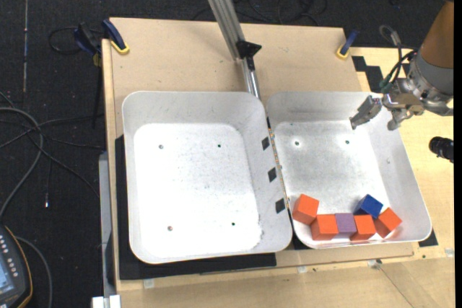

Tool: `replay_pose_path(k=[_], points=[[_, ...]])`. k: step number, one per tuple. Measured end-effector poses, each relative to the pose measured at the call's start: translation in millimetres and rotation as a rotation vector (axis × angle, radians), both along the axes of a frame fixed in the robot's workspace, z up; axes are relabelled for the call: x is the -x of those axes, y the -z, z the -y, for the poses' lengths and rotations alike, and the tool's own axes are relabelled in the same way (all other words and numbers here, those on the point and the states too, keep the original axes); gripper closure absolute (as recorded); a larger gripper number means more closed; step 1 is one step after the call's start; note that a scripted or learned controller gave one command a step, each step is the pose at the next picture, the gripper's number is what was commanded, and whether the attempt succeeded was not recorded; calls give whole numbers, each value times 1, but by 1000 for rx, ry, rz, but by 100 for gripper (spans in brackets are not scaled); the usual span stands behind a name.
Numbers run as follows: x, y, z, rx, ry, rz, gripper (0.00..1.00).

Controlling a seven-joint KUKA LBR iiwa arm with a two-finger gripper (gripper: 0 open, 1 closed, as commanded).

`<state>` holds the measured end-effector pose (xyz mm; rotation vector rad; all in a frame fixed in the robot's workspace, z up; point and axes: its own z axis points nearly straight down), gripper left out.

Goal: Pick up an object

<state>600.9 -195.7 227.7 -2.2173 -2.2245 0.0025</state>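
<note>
At the near edge of the right bin (408,177), small blocks (345,221) were clustered, touching. The gripper (380,114) was seen above the bin's far right corner, fingers spread, nothing held. The blocks were judged light, rigid, best pinched across flat opposite faces.

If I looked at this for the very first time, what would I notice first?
Probably the bright blocks bunched in the near corner of the right bin: orange blocks, a blue block and a purple block. Next, the gripper open above that bin's far right side, holding nothing.
</note>
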Motion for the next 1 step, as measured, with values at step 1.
replay_pose_path(k=[1], points=[[47,100,5,-3,6,-7,0]])
